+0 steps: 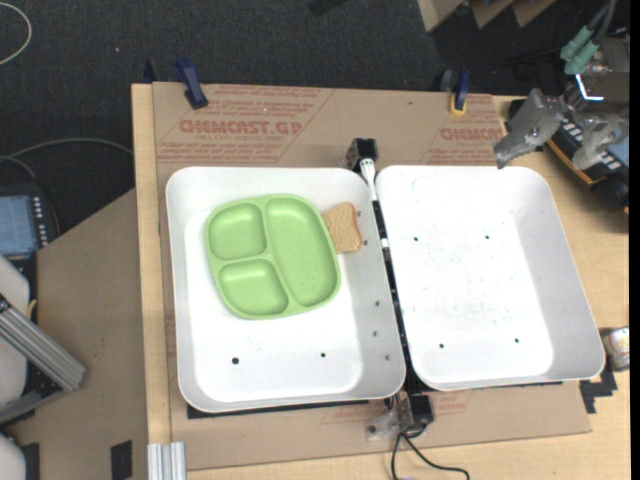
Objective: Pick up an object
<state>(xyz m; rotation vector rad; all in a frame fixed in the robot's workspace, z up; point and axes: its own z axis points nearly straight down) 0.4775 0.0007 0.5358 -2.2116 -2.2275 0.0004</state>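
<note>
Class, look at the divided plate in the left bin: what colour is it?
The divided plate is light green, plain with no pattern, seen clearly in the camera view.

green tray: smooth matt plastic | bins: white plastic | bench board: matt cardboard
</note>
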